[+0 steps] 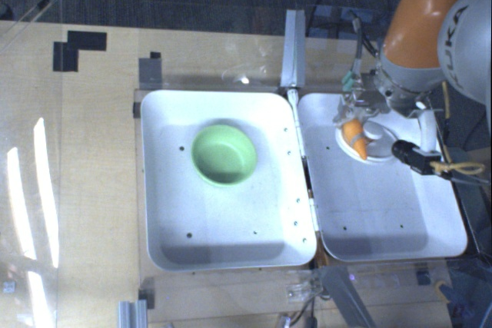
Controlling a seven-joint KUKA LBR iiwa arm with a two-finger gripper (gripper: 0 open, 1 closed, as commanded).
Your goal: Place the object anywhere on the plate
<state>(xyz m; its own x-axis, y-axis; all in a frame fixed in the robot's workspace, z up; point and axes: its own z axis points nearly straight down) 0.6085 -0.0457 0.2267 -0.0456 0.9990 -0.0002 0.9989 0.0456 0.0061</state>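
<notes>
- Camera view: the bench [84,188] carries two shallow white bins side by side. The left bin [169,242] holds a green plate [224,154], set a little above the bin's middle and lying flat.
- Camera view: the right bin [400,226] holds the task's thing, an orange object [353,135], near the bin's upper left corner. It lies against a small white disc-like piece [374,144]; I cannot tell what that piece is.
- Camera view: the arm [430,19] reaches in from the right, and the pincer [355,105] hangs just above the orange object, at or very near touching it. Whether its jaws are apart or together is not readable from this angle, and I cannot say that the object is gripped.
- Step in hand, as I judge it: the pick. The object is in the right bin and well apart from the plate, so nothing of the placing is done.
- Next move, as I judge it: a firm hold on the orange object, then a lift high enough to pass the divider [301,157] between the bins, a carry leftward, and a release over the plate. The nearby white piece may get in the way of a clean grasp.
</notes>
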